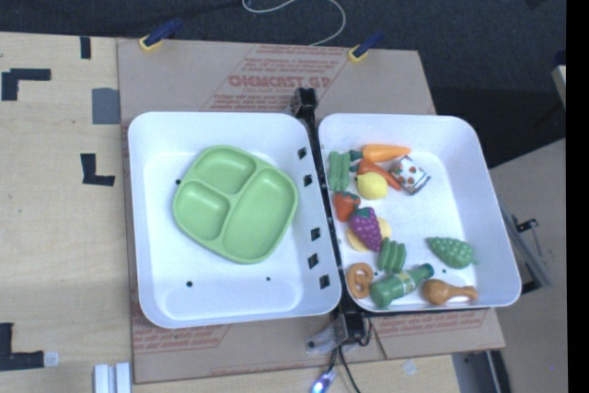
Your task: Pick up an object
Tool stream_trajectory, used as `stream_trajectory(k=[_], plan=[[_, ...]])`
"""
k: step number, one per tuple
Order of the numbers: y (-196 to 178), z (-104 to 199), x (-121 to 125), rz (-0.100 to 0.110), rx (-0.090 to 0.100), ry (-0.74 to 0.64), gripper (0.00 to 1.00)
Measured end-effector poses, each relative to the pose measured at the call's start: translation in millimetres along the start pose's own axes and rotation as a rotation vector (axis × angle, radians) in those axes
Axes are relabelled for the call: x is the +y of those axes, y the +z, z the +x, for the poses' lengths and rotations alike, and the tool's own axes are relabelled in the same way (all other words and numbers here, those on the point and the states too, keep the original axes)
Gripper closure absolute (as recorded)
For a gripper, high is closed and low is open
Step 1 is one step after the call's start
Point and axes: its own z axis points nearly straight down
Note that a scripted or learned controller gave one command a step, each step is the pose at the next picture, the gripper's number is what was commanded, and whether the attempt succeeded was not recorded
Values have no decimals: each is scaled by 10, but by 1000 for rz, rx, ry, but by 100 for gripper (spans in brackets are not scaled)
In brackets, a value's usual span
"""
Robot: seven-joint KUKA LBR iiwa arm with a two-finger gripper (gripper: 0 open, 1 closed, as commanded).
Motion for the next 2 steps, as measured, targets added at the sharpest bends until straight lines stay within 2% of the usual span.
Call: stream_trajectory(k=[2], plan=[[-204, 13, 17, -2, -2, -3, 100]])
